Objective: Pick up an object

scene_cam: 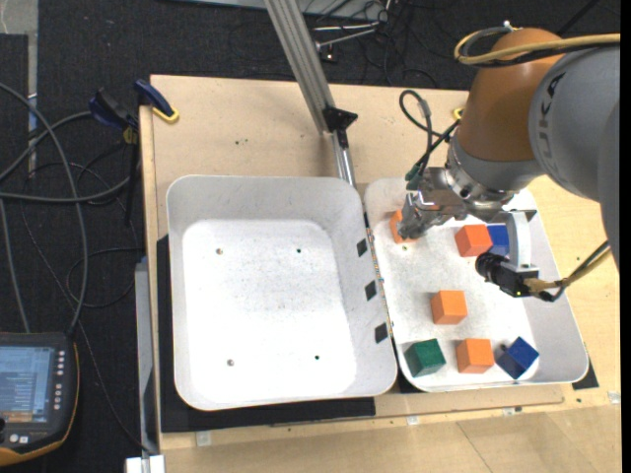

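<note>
An orange block (pixel 396 227) sits at the far left corner of the right bin (pixel 567 348), close against the bin's left wall, and the claw (pixel 414 223) is lowered right beside it, its dark fingers partly covering the block; whether the claw is released or clenched cannot be told, and the block cannot be seen held between the fingers. Taking this right bin as the landmark, the other blocks lie scattered inside it: a second orange block (pixel 472 238) near its far middle, with a blue block (pixel 499 236) just beside it toward the bin's right wall; a third orange block (pixel 449 305) near its centre; and along its near edge a green block (pixel 426 356), a fourth orange block (pixel 474 354) and a second blue block (pixel 517 357) in a row from left to right. The grey arm (pixel 582 116), with its orange band above the wrist, comes in over the bin's far right corner and hides part of it. Touching the right bin's left wall stands the left bin (pixel 187 205), white and shallow. Both bins rest on a pale wooden desk (pixel 246 116). A silver pole (pixel 301 52) slants across the desk beyond the bins. Well to the left of the right bin, off the desk, a handheld control pendant (pixel 35 392) lies on the dark floor.
</note>
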Available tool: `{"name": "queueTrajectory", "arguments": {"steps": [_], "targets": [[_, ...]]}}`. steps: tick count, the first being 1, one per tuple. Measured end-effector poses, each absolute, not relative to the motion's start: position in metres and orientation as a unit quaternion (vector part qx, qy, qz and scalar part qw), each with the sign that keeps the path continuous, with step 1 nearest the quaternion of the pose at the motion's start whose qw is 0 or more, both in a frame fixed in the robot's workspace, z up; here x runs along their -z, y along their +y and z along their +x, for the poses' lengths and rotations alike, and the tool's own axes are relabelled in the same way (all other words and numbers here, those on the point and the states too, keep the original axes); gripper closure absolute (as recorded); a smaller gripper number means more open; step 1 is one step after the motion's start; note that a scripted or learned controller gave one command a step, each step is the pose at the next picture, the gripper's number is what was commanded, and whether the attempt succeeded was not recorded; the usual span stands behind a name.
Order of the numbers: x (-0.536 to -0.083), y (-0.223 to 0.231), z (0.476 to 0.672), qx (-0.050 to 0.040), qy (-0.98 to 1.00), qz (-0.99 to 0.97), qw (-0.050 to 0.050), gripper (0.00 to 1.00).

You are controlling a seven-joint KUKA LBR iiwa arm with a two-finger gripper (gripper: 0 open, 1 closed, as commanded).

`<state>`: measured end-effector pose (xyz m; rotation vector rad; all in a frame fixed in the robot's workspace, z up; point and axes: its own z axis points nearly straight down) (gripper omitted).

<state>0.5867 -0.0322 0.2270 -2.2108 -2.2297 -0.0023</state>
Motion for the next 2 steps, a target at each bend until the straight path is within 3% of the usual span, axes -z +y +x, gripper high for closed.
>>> {"name": "queueTrajectory", "arguments": {"steps": [2], "targets": [[-0.219, 0.081, 0.569, 0.0001, -0.710, -0.704, 0.001, 1.00]]}}
